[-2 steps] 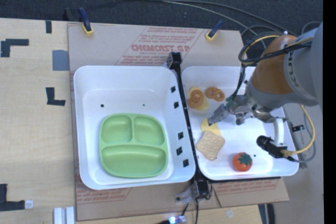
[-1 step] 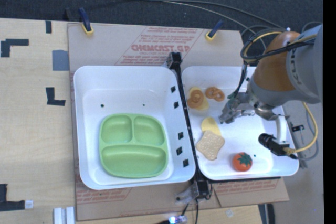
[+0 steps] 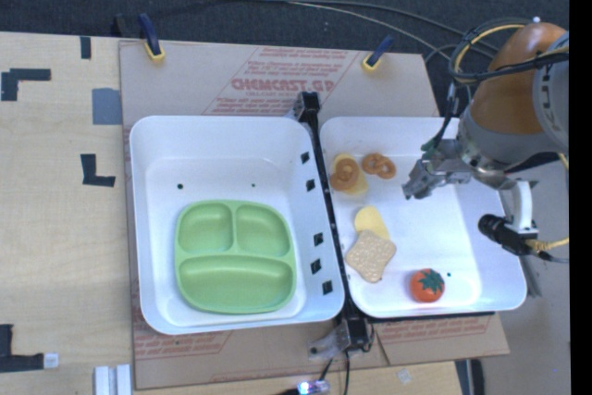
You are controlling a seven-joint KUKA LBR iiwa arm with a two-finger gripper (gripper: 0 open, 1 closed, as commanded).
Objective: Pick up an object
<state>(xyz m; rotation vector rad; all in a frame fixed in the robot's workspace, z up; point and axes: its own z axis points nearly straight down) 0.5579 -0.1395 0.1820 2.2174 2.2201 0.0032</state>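
The right bin (image 3: pixel 481 227) holds a bagel-like ring (image 3: pixel 345 173), a pretzel (image 3: pixel 377 166), a yellow wedge (image 3: pixel 371 220), a slice of toast (image 3: pixel 370 255) and a red tomato (image 3: pixel 426 285). My gripper (image 3: pixel 415 186) hangs over the upper middle of this bin, just right of the pretzel, coming in from the arm's orange band at the right. No object shows between its fingers. From this angle I cannot make out how far apart the fingers stand.
The left bin (image 3: pixel 153 153) carries a green divided plate (image 3: pixel 235 255). A black divider (image 3: pixel 319 199) runs between the two bins. Cables cross the dark floor behind the bench, and clamps (image 3: pixel 151 44) hold the cardboard base at the back.
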